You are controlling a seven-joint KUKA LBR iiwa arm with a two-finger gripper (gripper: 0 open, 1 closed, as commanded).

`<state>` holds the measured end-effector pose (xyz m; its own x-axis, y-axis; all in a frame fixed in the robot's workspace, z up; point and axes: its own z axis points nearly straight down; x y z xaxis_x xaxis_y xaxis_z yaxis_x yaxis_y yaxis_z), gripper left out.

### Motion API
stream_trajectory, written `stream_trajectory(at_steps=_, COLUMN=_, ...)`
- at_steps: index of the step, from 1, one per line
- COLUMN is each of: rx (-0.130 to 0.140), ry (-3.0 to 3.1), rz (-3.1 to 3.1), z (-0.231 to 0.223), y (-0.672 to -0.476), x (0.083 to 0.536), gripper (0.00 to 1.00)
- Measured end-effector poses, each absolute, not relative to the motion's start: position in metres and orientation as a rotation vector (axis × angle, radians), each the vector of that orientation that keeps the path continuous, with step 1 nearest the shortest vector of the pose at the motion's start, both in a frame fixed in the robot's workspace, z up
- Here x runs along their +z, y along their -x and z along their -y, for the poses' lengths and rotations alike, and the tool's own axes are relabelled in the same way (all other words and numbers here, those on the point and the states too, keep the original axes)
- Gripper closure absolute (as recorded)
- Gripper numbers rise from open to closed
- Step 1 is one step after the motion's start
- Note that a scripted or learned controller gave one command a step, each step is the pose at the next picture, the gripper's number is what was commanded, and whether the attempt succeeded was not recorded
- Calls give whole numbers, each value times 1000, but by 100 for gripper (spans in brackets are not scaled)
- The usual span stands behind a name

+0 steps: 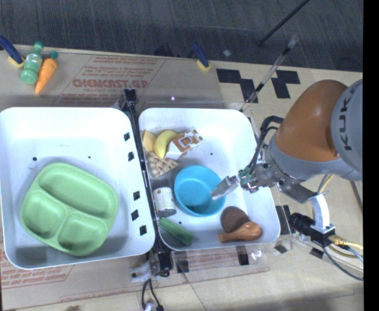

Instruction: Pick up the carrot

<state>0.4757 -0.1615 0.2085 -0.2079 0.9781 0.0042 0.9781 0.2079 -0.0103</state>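
The grey arm [309, 164] wears a broad orange band, with dark "KU" lettering visible.

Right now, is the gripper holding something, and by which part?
Nothing is seen between the fingers of the gripper, which hovers at the blue bowl. The carrot lies outside the bins.

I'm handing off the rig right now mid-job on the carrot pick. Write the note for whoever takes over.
Gripper: low in the right bin, at the right rim of the blue bowl; nothing visibly held.
Carrot: outside both bins, on the bench at the far left corner, beside a green bottle.
Right bin also holds a banana, a chicken drumstick and other items. Left bin holds a green divided plate.
Done: nothing; carrot untouched.
Left: move the arm across to the carrot, grasp, lift.
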Motion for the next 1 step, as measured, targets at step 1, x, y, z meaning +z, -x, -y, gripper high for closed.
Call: stream_trajectory(at_steps=1, rx=2, ry=1808, rz=2562, z=49, y=-477, x=191, gripper=0)
